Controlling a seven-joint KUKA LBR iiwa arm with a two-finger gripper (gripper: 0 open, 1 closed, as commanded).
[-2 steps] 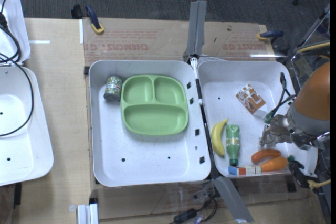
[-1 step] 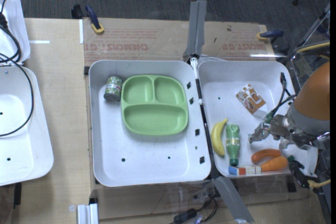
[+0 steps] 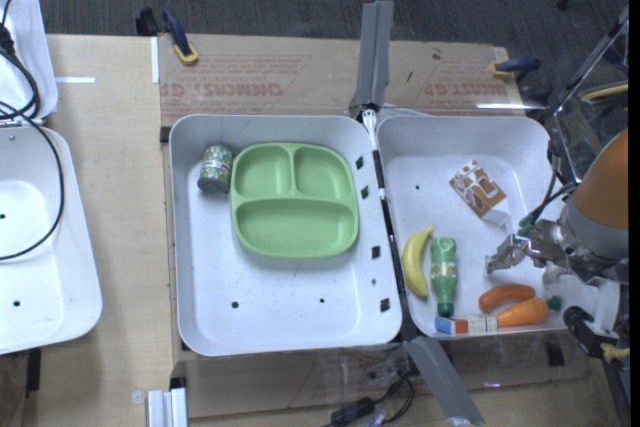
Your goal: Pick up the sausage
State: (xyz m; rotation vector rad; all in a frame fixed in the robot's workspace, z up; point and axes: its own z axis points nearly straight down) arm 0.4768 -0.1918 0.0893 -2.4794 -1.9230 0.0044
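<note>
Gripper fingers indistinct above sausage

Glossy plastic sausage; matt green plastic plate; smooth white bins (plastic-looking).

- The arm enters from the right edge, its orange band showing above the grey wrist
- The wrist is bent down and leftward, toward the lower right of the view
- The gripper sits at the arm's left end, its metal fingers pointing left and slightly downward
</note>
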